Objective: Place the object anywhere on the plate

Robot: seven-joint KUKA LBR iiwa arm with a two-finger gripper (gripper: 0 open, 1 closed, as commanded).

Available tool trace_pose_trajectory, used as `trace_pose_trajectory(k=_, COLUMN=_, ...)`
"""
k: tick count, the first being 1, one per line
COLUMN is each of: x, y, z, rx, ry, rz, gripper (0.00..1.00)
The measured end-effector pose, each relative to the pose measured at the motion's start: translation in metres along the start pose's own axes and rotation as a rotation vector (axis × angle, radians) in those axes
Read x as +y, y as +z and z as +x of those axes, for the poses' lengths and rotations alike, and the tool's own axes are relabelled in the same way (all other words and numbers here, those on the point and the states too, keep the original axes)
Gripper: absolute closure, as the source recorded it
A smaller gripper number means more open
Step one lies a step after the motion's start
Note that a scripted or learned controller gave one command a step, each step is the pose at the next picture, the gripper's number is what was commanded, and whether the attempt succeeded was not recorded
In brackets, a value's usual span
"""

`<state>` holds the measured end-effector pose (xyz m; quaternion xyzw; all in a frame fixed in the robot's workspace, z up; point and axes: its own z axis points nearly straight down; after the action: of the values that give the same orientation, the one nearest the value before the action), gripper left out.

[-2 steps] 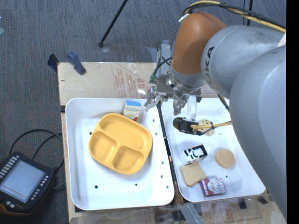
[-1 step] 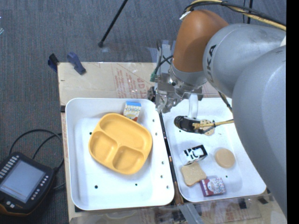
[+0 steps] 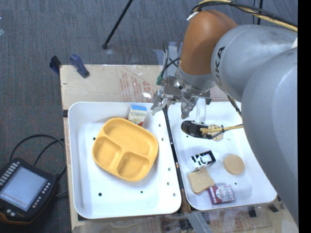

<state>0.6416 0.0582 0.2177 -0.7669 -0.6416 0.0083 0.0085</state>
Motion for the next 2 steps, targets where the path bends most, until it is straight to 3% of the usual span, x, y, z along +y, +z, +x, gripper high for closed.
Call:
trace_pose_trajectory(k=1, x=-0.0001, y=-0.0083, z=-0.0001, rx=0.0, ry=-0.003, rz=0.003, gripper=1.0)
trace_pose_trajectory(k=2, x=-0.0002, y=-0.0082, z=-0.0001, rx=0.0, ry=-0.003, rz=0.004, gripper=0.0)
